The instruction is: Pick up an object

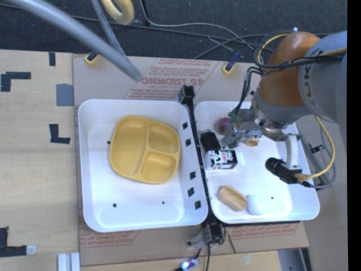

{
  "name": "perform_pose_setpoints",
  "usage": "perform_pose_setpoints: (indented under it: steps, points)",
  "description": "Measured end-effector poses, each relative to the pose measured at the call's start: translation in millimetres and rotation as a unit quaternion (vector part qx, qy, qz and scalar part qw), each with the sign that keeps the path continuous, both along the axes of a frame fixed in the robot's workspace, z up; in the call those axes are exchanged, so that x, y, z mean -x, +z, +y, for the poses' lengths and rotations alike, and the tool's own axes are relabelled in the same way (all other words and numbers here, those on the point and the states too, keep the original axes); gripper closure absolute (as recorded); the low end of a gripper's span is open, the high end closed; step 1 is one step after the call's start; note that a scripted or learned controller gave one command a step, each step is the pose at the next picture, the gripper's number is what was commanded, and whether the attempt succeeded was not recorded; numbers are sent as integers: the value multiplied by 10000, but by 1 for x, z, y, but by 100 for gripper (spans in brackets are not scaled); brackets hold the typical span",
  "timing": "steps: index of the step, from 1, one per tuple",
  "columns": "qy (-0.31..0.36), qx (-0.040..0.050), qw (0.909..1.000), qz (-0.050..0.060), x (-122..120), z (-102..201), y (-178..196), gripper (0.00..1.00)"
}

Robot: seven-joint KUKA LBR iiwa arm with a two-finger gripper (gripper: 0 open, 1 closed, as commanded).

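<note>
The claw point(241, 130) hangs low in the right white bin point(304, 208); I cannot tell its state. Just beside it lies a small black-and-white packet point(221, 158). Crowded items risk a glancing miss.

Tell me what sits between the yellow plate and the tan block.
In the camera view, the black divider where the two bins meet lies between the yellow plate and the tan block; otherwise just white bin floor.

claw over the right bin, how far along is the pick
Done: the arm has reached into the right bin, with the claw low near its back. In hand: nothing visibly lifted. Left: grasping and raising something; the wooden block and white ball lie at the front.
</note>
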State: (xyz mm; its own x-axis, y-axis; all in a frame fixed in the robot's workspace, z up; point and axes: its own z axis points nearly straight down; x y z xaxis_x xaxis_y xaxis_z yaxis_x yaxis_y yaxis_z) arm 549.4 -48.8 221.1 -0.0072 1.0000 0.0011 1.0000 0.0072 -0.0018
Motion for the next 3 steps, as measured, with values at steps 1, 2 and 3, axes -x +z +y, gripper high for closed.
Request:
perform_pose_setpoints:
  steps: [1,2,3]
  points:
    - [-5,5,10000,7,-33,43,-12,100]
    - [-5,2,10000,5,-57,90,-17,100]
    - [-8,3,10000,2,-89,131,-18,100]
